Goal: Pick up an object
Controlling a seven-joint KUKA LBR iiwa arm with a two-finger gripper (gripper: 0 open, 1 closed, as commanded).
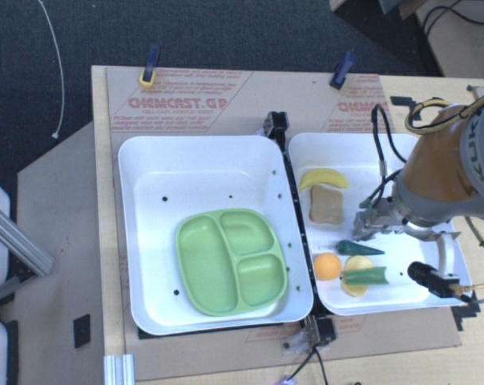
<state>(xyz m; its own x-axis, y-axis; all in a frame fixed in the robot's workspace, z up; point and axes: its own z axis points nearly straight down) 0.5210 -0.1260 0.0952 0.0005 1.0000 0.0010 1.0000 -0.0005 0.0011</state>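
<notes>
Glossy white plastic bins (138, 215), matt green plastic tray (230, 259), brown paper-faced board (226, 99), smooth orange (327, 266)

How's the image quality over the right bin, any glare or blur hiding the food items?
Camera view: even light, no glare on the right bin; banana, bread slice and orange read sharp; the arm looks softer, covering the bin's right part.

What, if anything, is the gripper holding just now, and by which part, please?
It cannot be told: the gripper hangs above the green pepper, with no object visibly between its fingers.
</notes>
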